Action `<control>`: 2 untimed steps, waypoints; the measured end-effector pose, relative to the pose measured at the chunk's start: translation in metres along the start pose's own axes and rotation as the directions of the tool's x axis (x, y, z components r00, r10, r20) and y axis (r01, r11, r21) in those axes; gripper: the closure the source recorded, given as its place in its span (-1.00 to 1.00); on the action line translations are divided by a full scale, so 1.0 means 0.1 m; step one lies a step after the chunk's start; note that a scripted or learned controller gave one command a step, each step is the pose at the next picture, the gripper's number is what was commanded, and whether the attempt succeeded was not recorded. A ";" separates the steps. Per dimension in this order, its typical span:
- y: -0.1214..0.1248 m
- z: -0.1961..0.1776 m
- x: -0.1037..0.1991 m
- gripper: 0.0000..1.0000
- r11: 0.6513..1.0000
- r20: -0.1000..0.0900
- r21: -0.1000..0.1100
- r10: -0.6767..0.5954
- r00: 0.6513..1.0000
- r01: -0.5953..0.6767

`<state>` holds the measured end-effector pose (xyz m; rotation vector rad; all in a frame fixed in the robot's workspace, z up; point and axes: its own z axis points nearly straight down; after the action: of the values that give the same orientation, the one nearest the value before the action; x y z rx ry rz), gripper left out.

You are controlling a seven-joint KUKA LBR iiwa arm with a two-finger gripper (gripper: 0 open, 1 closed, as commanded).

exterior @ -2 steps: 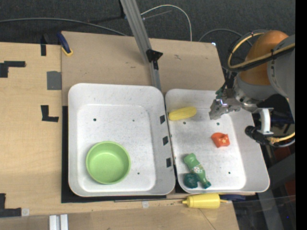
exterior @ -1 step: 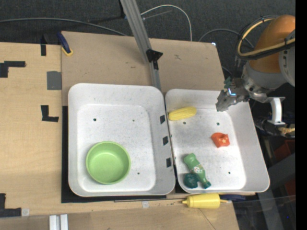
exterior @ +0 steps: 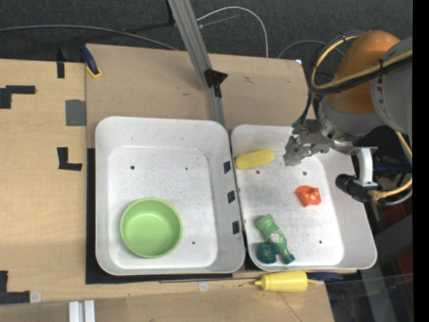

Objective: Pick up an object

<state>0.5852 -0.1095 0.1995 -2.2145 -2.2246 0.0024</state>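
In the right bin (exterior: 348, 247) lie a yellow corn-like piece (exterior: 255, 158) at the back left, a small red-orange block (exterior: 308, 195) near the middle, and a green bottle-shaped toy (exterior: 274, 239) at the front. My gripper (exterior: 295, 154) hangs over the bin's back edge, just right of the yellow piece and above the red block. Nothing shows between its fingers. From this angle I cannot make out how far apart they stand.
The left bin (exterior: 114, 139) holds a green bowl (exterior: 151, 227) at its front left. A yellow bottle (exterior: 285, 282) lies on the bench in front of the right bin. A grey pole (exterior: 191, 32) slants down to the bins' back edge.
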 end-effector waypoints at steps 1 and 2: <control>-0.25 0.01 0.42 1.00 1.000 0.000 0.001 0.001 1.000 -0.001; -0.39 -0.10 0.83 1.00 1.000 -0.001 0.000 -0.001 1.000 0.001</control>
<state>0.5456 -0.0266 0.2096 -2.2128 -2.2255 0.0016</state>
